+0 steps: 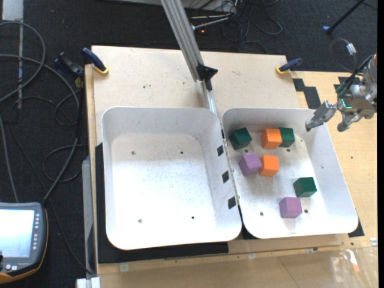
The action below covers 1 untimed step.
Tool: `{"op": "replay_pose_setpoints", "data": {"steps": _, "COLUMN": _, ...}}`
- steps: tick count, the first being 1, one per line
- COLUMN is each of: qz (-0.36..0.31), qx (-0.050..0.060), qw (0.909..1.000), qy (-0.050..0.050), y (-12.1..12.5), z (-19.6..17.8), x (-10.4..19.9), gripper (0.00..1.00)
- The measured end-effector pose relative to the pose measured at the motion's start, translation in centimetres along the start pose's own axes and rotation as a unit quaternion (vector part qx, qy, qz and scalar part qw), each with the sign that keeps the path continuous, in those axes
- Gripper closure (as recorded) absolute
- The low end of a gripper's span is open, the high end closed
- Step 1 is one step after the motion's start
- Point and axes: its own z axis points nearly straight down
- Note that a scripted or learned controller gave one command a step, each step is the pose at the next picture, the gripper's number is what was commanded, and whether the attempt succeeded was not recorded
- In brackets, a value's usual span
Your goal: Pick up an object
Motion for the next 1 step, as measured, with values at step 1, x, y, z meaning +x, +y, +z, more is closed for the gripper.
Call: {"op": "replay_pose_setpoints", "data": {"steps": 1, "qz": 0.001, "qx": 0.002, "qw": 1.0, "qy": 0.001, "y": -0.42, "z": 5.2, "x": 0.98, "gripper": 0.0}}
